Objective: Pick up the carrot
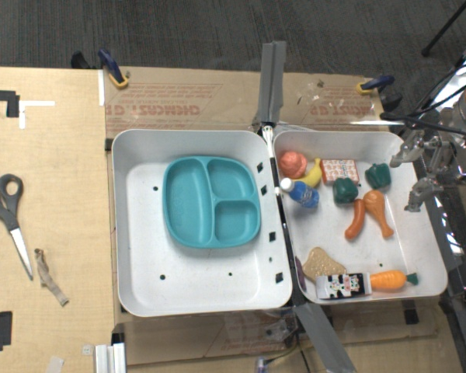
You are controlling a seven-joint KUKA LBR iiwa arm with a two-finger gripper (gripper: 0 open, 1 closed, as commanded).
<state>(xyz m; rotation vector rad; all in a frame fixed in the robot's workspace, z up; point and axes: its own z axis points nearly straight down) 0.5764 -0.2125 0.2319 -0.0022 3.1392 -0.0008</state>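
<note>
Carrot [391,280] lies at the near edge of the right bin [419,231], flat on its side with its green top toward the right wall and its orange body touching the end of a small black-and-white carton [343,286]. The end effector [421,179] hangs at the right rim of that bin, well apart from the carrot and further back; whether it is wide or narrow I cannot tell, since metal parts and cables blur together there. To do the pick well, I judge it should travel toward the near corner, come down over the carrot's thick middle, and close across its short width, keeping clear of the carton and of the bin wall just beside the leafy end. A tan slice of bread [323,263] sits near the carton and could be nudged. The left bin [140,231] holds a teal divided plate [212,200]. Both bins rest on cardboard over a pale wooden desk [46,208], where scissors [9,217] lie at the far left. Dark carpet runs behind.
</note>
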